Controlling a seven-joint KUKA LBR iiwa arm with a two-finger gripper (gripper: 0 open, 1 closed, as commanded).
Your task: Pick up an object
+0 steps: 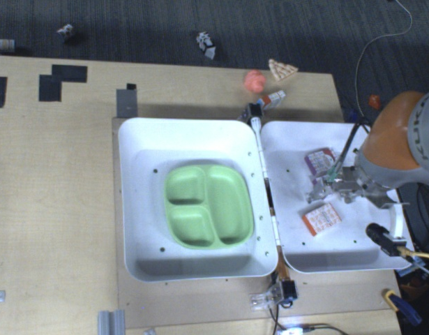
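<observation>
The grey arm (pixel 402 142) reaches in from the right, its hand (pixel 326 183) lowered, pointing left.

Both white bins (pixel 141 257) look like smooth moulded plastic with a soft sheen; the green divided tray (pixel 208 206) in the left one is matt plastic. Bench top (pixel 54 208) reads as pale wood-grain board, matt; floor at 12 o'clock is dark, rough carpet (pixel 130 12). Orange packet (pixel 321 219) looks glossy, printed wrapper.

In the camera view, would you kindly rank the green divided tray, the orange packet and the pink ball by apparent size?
1. Green divided tray, by far the largest.
2. Orange packet.
3. Pink ball, slightly smaller, though it lies farther from the camera.
</observation>
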